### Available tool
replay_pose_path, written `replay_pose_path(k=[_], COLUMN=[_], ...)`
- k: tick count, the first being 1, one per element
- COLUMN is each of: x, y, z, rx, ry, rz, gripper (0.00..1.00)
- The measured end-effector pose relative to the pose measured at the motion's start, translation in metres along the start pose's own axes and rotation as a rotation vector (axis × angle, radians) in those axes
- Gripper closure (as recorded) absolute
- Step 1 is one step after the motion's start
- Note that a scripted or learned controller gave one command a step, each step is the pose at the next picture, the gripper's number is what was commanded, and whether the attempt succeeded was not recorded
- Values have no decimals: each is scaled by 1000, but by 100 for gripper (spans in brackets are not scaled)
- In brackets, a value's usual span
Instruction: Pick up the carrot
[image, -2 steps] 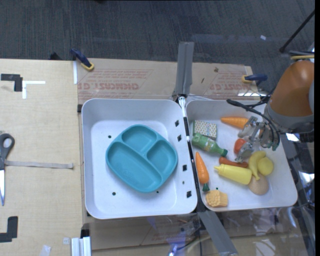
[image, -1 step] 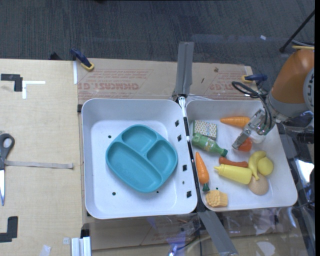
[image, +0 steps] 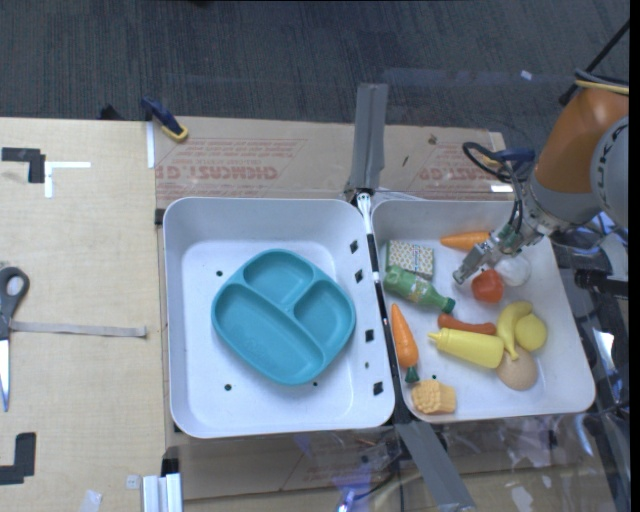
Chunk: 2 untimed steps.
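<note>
Knobbly yellow corn (image: 433, 398) sits at the near edge of the right bin (image: 575, 395), just below the carrot (image: 403, 336) — a smooth orange cone with a green stub at its lower end, lying lengthwise along the bin's left wall. Beside it are a glossy yellow squeeze bottle (image: 470, 347), a banana (image: 518, 328), a tan rounded potato (image: 518, 372) and a red sausage-like piece (image: 466, 325). Farther back lie a green bottle (image: 417, 290), a speckled square box (image: 411, 257), a red tomato (image: 488, 287) and a second orange carrot-like piece (image: 465, 241). The tool (image: 470, 268) hangs over the bin's far side near the tomato, well apart from the carrot; whether its fingers are apart or together I cannot tell. The left bin (image: 190, 400) holds a teal sectioned plate (image: 284, 316) of matte plastic.
</note>
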<state>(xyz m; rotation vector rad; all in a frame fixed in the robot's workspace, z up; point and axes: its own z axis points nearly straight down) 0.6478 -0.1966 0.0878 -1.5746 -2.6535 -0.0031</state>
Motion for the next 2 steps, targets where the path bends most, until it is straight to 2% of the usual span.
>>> replay_pose_path(k=[1, 2], x=[-21, -23], y=[4, 4], z=[-7, -18], rx=[-36, -39], ry=[-37, -46], rz=[296, 293], gripper=[0, 100])
